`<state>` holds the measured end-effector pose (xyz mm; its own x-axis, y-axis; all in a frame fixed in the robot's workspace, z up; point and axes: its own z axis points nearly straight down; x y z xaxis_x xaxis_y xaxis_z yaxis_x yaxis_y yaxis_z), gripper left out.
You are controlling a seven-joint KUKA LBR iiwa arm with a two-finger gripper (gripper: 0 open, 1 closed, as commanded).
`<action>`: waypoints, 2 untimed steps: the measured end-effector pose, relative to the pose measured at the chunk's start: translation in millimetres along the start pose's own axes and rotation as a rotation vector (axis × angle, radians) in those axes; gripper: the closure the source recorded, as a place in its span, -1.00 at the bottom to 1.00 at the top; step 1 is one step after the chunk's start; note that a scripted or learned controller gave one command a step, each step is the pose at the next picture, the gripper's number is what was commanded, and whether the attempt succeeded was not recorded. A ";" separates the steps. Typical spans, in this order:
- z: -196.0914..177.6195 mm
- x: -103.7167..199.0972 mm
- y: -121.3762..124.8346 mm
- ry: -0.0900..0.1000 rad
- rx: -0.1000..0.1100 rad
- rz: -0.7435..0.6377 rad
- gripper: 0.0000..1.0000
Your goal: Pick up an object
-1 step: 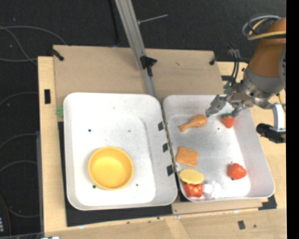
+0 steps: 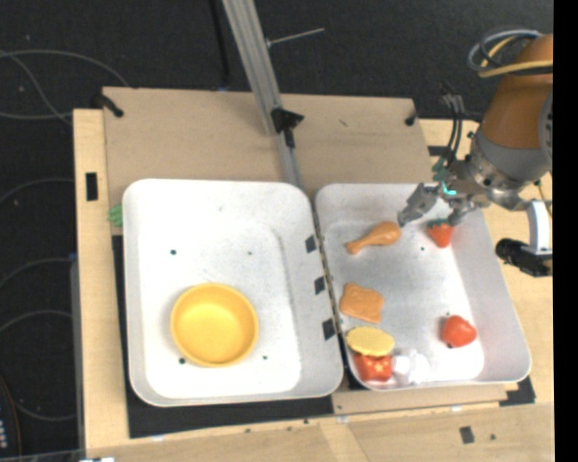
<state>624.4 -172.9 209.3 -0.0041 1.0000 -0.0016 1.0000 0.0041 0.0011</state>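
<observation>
A pale wooden surface carries two shallow white bins side by side, seen from above at a slant. The left white bin holds a round yellow plastic bowl sitting upright near its front left. The right white bin holds the loose toy foods, likely scattered there as pick targets: a tan toy drumstick lying on its side toward the far left, a square toast-coloured piece below it, a flat yellow disc resting on a red item in the near left corner, and a red tomato-like piece near the right wall. A small red-orange object lies at the far right, directly under the gripper. The gripper's fingers look spread fairly wide, straddling the space just above this object, with the drumstick just beside its left finger. Nothing sits between the fingers. The small red-orange object seems the likely target, judging by position.
</observation>
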 end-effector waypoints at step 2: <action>108.1 3.8 6.0 0.000 0.002 0.003 -1.00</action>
<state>630.5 -169.3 101.2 -0.0009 1.0000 -0.0021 1.0000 0.0009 -0.0014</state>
